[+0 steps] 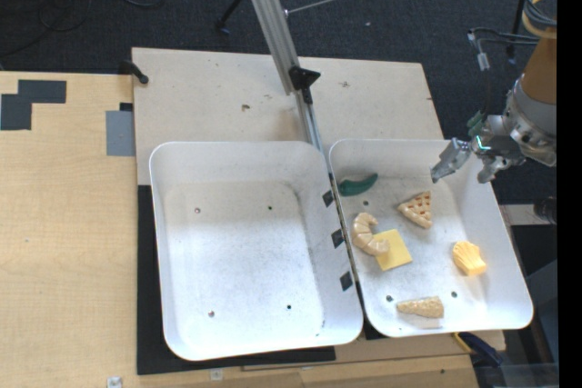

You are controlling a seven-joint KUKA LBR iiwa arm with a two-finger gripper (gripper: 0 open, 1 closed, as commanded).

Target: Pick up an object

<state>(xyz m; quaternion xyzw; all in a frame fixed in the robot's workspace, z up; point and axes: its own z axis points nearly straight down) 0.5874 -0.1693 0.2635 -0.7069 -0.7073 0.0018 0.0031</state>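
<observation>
**Gripper above the far right corner of the right bin; five items on its floor**

Two white bins side by side on the counter (227,95). Left bin (182,164) to the left of the divider. Gripper (470,163) poised over the far right corner of the right bin (509,286), fingers (448,164) spread apart with nothing between them. Green curved piece (357,184) near the far left corner, close to the divider. Waffle-patterned wedge (417,210) near the centre, closest of the items to the gripper yet clear of it. Pale croissant-like piece (366,233) against the left wall, touching the yellow wedge (393,251). Yellow ridged piece (468,258) toward the right wall. Tan bread-like slice (420,308) by the near edge. Grey metal post (273,14) slanting up from the counter behind the bins.
</observation>
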